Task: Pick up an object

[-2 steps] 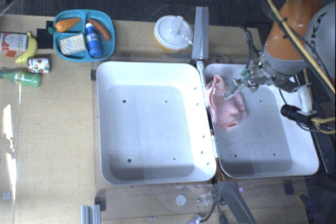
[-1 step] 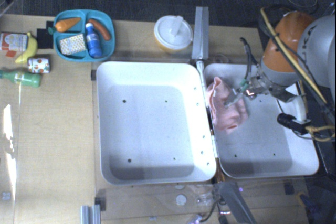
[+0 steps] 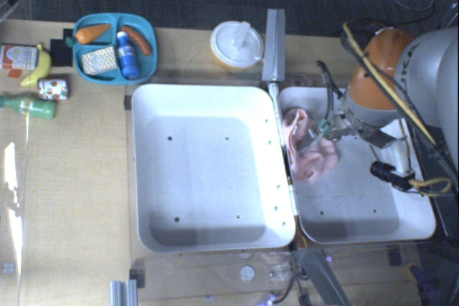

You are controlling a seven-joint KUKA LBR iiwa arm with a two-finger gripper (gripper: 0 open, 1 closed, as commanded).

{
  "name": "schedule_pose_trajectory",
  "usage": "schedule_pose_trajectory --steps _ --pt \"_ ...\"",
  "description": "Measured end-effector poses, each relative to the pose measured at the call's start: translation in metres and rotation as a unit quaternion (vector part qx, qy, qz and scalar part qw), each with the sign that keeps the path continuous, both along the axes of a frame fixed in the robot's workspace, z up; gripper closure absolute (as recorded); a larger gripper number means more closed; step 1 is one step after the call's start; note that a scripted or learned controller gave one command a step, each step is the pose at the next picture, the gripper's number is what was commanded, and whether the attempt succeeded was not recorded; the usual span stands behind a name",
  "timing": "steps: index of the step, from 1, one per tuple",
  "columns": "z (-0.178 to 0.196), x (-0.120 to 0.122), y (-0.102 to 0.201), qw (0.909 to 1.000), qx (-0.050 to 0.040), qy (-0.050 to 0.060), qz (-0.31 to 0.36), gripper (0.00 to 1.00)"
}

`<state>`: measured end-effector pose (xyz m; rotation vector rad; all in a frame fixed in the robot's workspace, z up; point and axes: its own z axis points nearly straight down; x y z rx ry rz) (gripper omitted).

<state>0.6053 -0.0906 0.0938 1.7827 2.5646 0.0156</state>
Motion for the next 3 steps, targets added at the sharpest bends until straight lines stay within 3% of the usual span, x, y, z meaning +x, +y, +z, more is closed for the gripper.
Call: schedule_pose_trajectory --steps 1,2,3 --pt "0.012 0.002 0.003 1.0 0.0014 -0.003 0.001 1.0" --pt "0.054 0.04 -0.013 0.9907 -0.0009 0.008 0.136 1.0" --pt "0.092 0.065 0.013 0.9861 -0.0014 0.008 0.166 1.0"
